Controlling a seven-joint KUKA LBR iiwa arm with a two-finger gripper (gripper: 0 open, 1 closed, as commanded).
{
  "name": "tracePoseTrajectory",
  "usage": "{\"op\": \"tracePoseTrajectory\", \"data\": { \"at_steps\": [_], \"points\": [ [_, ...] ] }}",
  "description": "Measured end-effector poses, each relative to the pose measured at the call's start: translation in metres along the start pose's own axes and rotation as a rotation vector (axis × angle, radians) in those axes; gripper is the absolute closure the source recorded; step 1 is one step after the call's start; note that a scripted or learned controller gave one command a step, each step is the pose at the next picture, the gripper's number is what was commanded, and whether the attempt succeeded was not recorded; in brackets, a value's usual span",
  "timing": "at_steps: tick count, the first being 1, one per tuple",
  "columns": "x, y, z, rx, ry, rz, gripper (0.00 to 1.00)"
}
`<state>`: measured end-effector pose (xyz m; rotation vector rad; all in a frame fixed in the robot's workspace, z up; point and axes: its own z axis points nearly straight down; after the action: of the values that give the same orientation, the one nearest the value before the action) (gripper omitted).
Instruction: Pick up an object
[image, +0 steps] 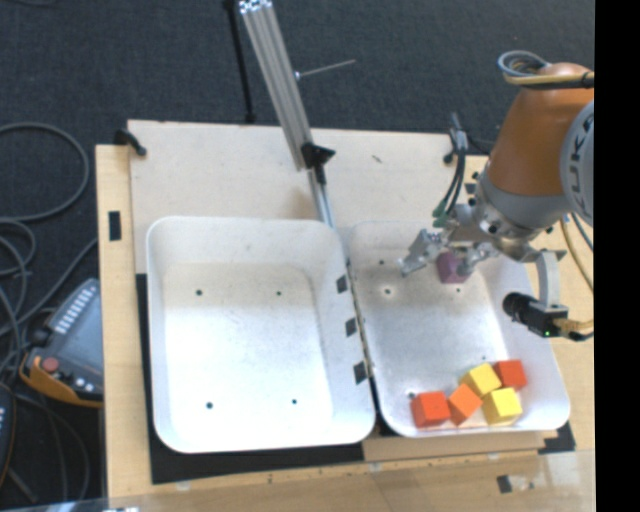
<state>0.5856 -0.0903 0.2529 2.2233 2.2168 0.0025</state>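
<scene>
Purple block (453, 266) sits in the upper part of the right bin (400, 330), right at the tip of the gripper (437, 257) and partly tucked under its metal parts. From this slant it is not possible to tell whether the block is lifted off the bin floor or resting on it. Whether the gripper is clenched on the block or released around it cannot be told either; the block is too small and too crowded by the tool.

The arm (535, 140) comes in from the right, its orange band above the wrist, and bends down over the far right corner of the right bin.

Five more blocks lie bunched in the near right corner of the same bin, well apart from the gripper. A red-orange block (430, 408) lies furthest left, and an orange block (465, 400) touches it. A yellow block (484, 379) lies just behind those two, with a red block (512, 374) at its right. A second yellow block (502, 404) lies nearest the rim.

The left bin (250, 340) lies just beside the right one, their rims meeting along the middle. Both rest on the bench (220, 170). A metal pole (285, 90) slants up from the bench behind the bins. Left of the bench, on the dark floor, lie a pendant (65, 345) and cables (40, 200).
</scene>
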Motion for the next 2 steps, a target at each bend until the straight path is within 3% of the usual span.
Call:
{"op": "tracePoseTrajectory", "data": {
  "at_steps": [1,2],
  "points": [
    [-0.063,0.015,-0.051,-0.005,-0.005,0.001,0.0],
    [-0.109,0.049,0.055,0.008,-0.002,0.0,0.0]
  ]
}}
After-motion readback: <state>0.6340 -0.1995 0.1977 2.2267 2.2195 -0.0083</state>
